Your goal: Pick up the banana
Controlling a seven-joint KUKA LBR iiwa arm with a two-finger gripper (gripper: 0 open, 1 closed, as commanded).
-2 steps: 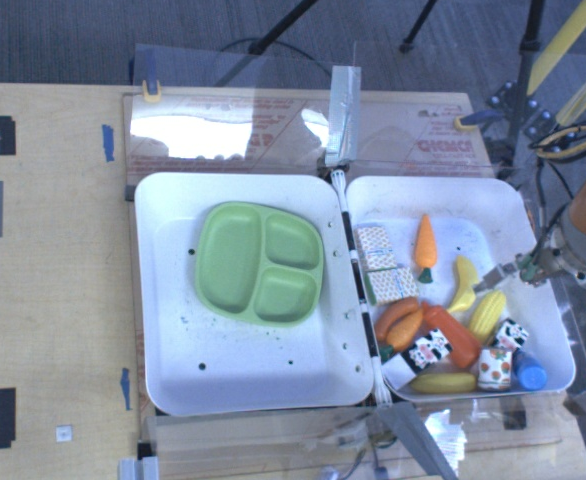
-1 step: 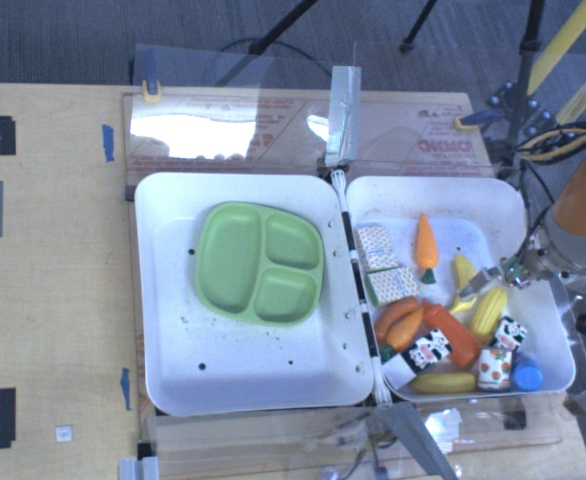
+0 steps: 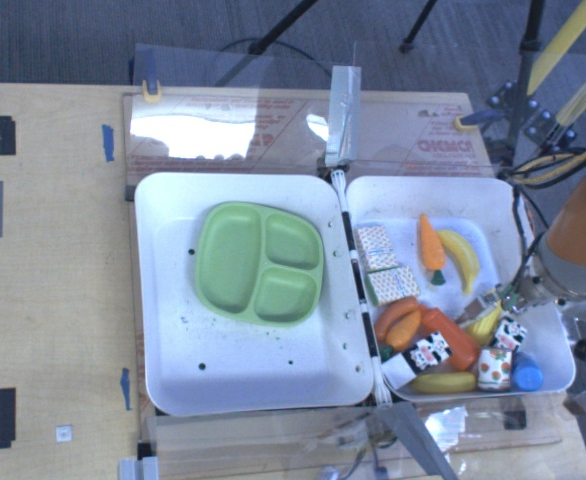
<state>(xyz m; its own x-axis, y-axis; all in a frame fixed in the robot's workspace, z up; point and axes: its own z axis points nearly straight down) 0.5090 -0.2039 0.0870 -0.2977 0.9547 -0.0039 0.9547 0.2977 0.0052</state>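
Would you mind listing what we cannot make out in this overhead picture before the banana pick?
- Gripper: small and lost in the clutter of the right bin; what it touches is unclear.
- Arm: cut off by the right edge.
- Lower banana: partly covered by the cow-patterned carton.
- Yellow piece by the gripper: too small to identify.
- Upper banana: fully visible.

A light green sectioned plate (image 3: 260, 263) lies in the white left bin (image 3: 163, 308). The white right bin (image 3: 393, 200) holds a yellow banana (image 3: 461, 257), with an orange carrot (image 3: 430, 244) at its 9 o'clock. Below are two packets with small checks (image 3: 383, 266), a black-and-white cow-patterned piece (image 3: 429, 351), a blue cap (image 3: 528, 376) and a second yellow banana (image 3: 446, 382). The surface (image 3: 53, 268) is pale wood with blue tape marks (image 3: 108, 142).
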